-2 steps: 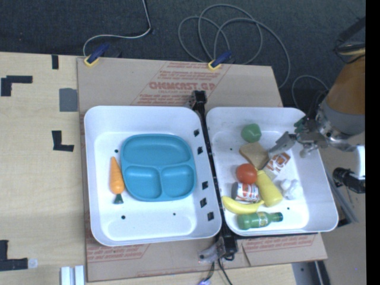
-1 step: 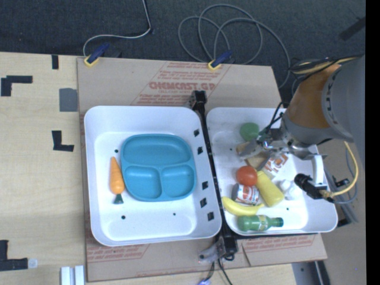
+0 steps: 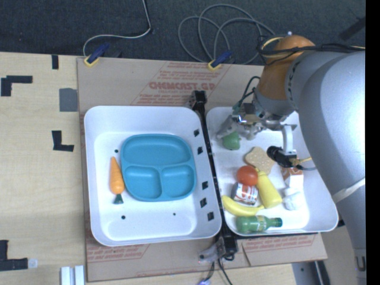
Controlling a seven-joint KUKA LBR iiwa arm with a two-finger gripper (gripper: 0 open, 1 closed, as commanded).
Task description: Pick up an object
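Where the bench starts on the left, there are black marks on pale wood, and then a brown cardboard sheet [image 3: 172, 85] lies under both bins. Red writing on the cardboard is too faint to read well.

The left bin [image 3: 98, 159] holds a blue plate [image 3: 159, 166] with three parts in it. An orange carrot [image 3: 116, 177] lies just left of the plate, close beside it.

A black strip [image 3: 205, 153] runs between the two bins.

The right bin [image 3: 317, 209] is full of toy food. At the far left of it sits a small green thing [image 3: 231, 140]. The gripper [image 3: 240, 123] hangs right over that green thing, at its far side. I cannot tell how its tips stand, and nothing can be seen held in them. The big grey arm [image 3: 332, 111] with its orange band [image 3: 279, 64] covers the far right part of this bin.

Nearer in the bin are a tan cracker [image 3: 258, 158], a red tomato [image 3: 247, 174], a small can [image 3: 245, 192] with a label too small to read, a yellow bottle [image 3: 268, 192], a yellow banana [image 3: 239, 206] and a green bottle [image 3: 256, 223]. These lie packed close, many touching. A small white thing [image 3: 293, 186] lies at the right, by the arm.

Grey wires [image 3: 219, 28] loop on the dark floor at the far side.
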